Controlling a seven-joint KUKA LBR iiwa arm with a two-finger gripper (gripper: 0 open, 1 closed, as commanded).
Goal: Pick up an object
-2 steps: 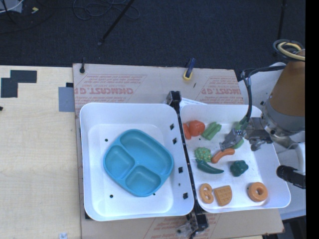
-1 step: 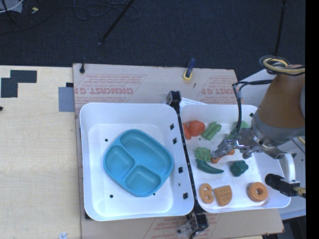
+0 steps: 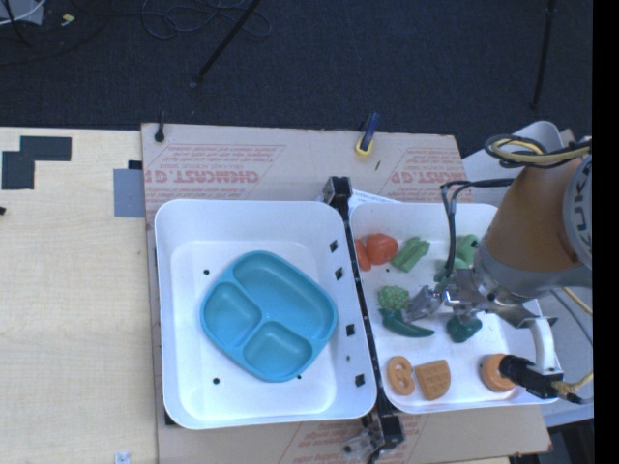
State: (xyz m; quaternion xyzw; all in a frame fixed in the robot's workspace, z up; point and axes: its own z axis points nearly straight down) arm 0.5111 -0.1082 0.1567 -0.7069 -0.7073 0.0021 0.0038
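Note:
The right bin [image 3: 522, 399] holds several toy foods. A red tomato [image 3: 377, 249] and a light green pod [image 3: 411, 252] lie at the back, with a green piece [image 3: 467, 249] near the arm. A broccoli floret [image 3: 392, 298] and a dark green chili [image 3: 406, 328] sit mid-bin, and another dark green piece [image 3: 462, 330] lies to their right. My gripper [image 3: 428, 304] hangs low just right of the broccoli and above the chili. Nothing is visibly held in it. Along the front edge lie a pretzel [image 3: 399, 375], an orange cracker [image 3: 432, 379] and an orange round piece [image 3: 496, 372].
The left bin [image 3: 184, 230] carries a blue divided plate [image 3: 269, 315]. A black divider clamp [image 3: 338, 193] sits between the bins. The arm's brown wrist body [image 3: 532, 230] and its cables overhang the right bin's right side. Cardboard [image 3: 242, 167] lies under both bins.

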